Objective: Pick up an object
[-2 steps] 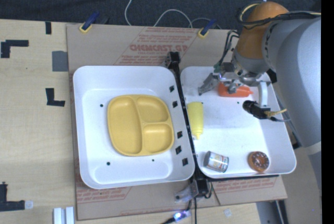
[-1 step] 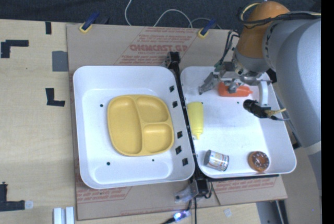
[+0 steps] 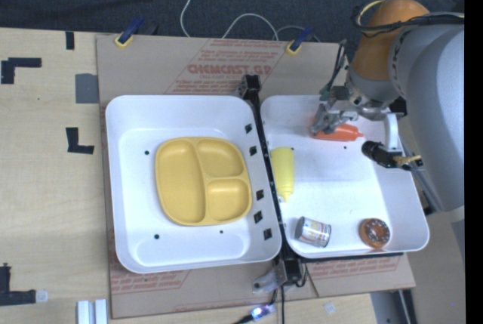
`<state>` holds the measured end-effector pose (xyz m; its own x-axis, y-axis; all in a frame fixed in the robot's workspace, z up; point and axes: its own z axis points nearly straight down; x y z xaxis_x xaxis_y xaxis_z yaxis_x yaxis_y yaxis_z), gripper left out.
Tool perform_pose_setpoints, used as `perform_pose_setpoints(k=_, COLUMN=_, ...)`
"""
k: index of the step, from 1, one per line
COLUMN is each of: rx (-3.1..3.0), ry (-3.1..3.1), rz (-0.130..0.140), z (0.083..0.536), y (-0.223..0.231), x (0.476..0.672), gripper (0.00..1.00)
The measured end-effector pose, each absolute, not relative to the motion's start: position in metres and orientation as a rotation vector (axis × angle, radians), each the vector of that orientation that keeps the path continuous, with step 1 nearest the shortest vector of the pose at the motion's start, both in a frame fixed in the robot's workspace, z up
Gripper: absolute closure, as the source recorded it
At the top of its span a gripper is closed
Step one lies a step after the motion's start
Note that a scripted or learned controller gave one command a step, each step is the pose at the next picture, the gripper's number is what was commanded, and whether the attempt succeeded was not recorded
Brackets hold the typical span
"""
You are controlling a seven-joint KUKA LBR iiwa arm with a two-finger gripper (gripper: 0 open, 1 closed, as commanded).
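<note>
Gripper (image 3: 329, 121) sits over the orange object (image 3: 343, 133) near the right bin's (image 3: 392, 228) far edge; we can't tell finger state, wrist hides it.

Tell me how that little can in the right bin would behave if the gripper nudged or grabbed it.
The can lies on its side on the smooth floor of the right bin, so a nudge would probably send it rolling. Its metal-looking shiny wall suggests it is stiff but possibly slippery between fingers. It looks small, so likely light, though its contents can't be seen.
</note>
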<state>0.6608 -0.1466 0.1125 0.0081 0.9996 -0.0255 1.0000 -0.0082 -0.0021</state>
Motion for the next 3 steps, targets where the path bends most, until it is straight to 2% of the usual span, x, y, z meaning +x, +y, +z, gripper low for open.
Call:
perform_pose_setpoints(k=1, rx=2.218, ry=2.218, rz=0.002, z=0.170, y=-0.151, x=0.653, gripper=1.00)
perform_pose_setpoints(k=3, rx=2.216, ry=2.222, rz=0.004, z=0.264, y=-0.159, x=0.660, gripper=1.00)
